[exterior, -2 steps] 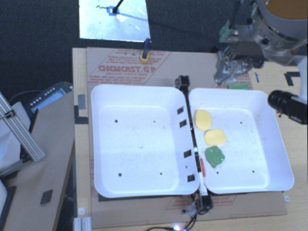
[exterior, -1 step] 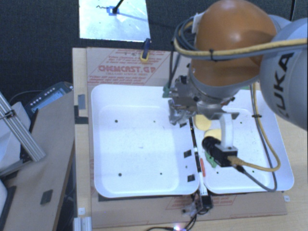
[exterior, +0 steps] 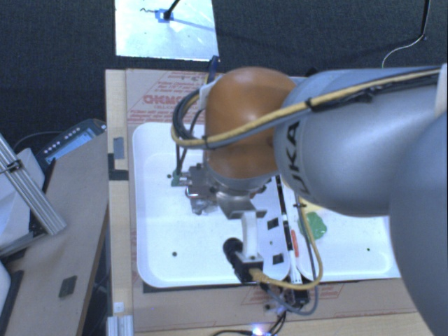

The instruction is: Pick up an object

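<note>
In the camera view the arm (exterior: 350, 145) reaches in from the right and hangs low over the white bin (exterior: 157, 254). Its orange band (exterior: 241, 117) sits above the wrist and covers the middle of the bin floor. The gripper (exterior: 201, 191) points down beneath that wrist, over the left-centre of the bin. It is seen almost end-on from above, so whether it is open or closed cannot be told, and nothing can be made out in its grasp. The clearest candidate for the pick is a small green object (exterior: 315, 227) lying on the bin floor to the right of the gripper. It sits at the edge of the arm's grey shell, which hides part of it, and it lies apart from the gripper rather than under it. A thin red sliver (exterior: 294, 242) shows just beside the green object; it is possibly a second item, though it could as well be part of the robot's own cabling. By this layout the pick looks not yet made, with the gripper over bare white floor. To do the step well, the gripper should be centred squarely over the green object before it descends and opened wide enough to straddle it. It should then be lowered close to the floor and closed across the object's narrower width. The object's irregular outline suggests it could be nudged aside if one side touches first, so an even approach and a straight lift seem wise.
</note>
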`<act>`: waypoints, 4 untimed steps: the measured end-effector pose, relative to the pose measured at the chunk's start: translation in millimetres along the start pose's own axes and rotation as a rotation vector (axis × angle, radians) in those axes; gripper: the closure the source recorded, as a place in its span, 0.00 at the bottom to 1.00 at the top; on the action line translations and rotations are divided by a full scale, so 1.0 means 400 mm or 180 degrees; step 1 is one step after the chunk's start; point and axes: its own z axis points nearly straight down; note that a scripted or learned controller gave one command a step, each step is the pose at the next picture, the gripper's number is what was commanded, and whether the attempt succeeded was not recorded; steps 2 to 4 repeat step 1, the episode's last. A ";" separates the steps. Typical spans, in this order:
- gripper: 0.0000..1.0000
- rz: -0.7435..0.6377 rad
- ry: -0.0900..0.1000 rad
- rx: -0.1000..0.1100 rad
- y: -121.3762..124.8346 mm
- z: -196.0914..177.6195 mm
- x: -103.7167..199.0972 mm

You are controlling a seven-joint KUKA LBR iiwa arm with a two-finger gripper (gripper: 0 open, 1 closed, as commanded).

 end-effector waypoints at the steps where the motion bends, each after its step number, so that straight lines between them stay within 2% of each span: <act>1: 1.00 0.0011 0.0035 -0.0088 0.005 -0.468 0.043; 4: 1.00 0.0011 0.0035 -0.0088 0.005 -0.468 0.043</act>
